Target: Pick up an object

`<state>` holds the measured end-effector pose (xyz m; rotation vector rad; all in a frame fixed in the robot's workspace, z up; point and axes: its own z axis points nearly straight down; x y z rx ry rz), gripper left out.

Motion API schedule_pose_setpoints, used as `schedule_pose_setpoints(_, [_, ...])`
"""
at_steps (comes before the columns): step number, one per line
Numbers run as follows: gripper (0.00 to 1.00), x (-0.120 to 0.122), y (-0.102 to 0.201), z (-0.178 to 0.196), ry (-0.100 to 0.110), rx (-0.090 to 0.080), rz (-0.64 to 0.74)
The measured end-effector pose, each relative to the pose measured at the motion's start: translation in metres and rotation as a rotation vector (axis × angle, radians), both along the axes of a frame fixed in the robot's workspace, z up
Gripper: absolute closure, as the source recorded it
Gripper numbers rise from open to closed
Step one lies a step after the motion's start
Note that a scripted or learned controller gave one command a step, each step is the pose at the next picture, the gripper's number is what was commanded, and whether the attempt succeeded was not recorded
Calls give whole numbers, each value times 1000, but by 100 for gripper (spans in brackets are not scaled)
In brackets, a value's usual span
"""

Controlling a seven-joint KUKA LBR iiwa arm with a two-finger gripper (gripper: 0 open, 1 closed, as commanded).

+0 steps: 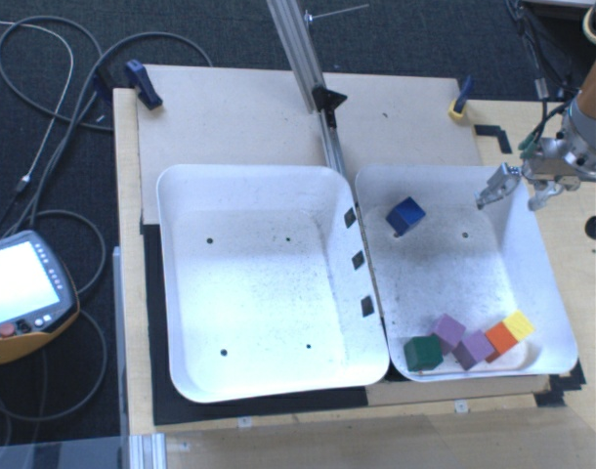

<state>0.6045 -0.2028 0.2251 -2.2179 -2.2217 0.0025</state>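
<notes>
- gripper (519,190) over far right rim of right bin (547,262), fingers spread apart, nothing between them
- blue cube (405,215) alone in right bin's far half, well left of gripper
- green cube (423,352), two purple cubes (458,338), orange cube (500,340), yellow cube (519,324) clustered at bin's near edge
- nothing lifted yet; whole pick left: choose, descend, close, raise

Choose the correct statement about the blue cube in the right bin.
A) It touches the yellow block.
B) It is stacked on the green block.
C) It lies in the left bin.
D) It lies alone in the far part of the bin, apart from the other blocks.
D: the blue cube sits alone in the far part of the right bin, while the green block and yellow block cluster at the near edge.
</notes>
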Motion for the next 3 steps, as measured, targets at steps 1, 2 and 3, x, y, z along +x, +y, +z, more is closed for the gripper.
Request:
schedule_pose_setpoints(1, [0,36,103,-101,5,5,6])
schedule_pose_setpoints(2, [0,38,122,-127,4,1,1])
schedule_pose_setpoints(3, [0,27,43,-51,-12,-7,-7])
